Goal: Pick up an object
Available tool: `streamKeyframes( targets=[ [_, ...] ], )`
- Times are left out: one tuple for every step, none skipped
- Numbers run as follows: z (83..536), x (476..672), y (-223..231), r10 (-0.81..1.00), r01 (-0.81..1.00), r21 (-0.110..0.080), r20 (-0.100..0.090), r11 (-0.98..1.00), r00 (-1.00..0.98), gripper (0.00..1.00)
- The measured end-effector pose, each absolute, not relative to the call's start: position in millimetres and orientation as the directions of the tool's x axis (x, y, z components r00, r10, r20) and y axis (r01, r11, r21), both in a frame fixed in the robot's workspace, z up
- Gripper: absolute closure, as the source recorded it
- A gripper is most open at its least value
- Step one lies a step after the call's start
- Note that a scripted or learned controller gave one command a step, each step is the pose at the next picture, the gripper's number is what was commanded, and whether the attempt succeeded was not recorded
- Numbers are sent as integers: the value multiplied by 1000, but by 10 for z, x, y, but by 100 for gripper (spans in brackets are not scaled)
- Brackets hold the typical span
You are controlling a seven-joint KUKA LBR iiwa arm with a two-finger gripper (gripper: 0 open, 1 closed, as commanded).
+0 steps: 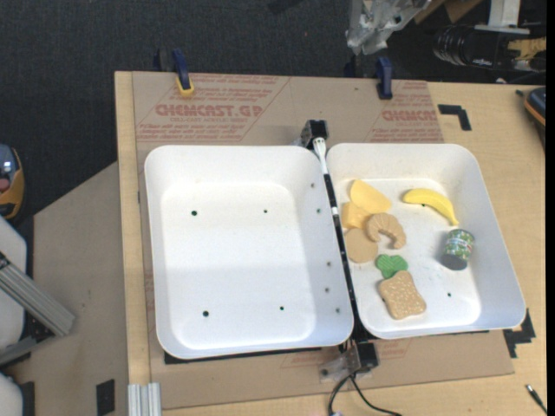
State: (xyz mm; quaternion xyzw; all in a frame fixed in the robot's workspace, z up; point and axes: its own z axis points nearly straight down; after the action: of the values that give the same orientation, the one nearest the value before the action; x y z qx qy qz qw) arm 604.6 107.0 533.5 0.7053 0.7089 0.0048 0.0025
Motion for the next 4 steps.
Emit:
streamKeyframes(
  targets=[
    [5362, 5715, 1626, 1000, 1000, -1, 2, 8, -8, 100],
    [5356, 5280, 2084, 1000, 1000, -3, 2, 8, -8, 100],
    [5013, 4765, 2230, 1000, 1000, -6, -1, 6, -6, 100],
    [5373, 4793, 2245, 1000, 1000, 5, 2, 2, -2, 100]
  ],
)
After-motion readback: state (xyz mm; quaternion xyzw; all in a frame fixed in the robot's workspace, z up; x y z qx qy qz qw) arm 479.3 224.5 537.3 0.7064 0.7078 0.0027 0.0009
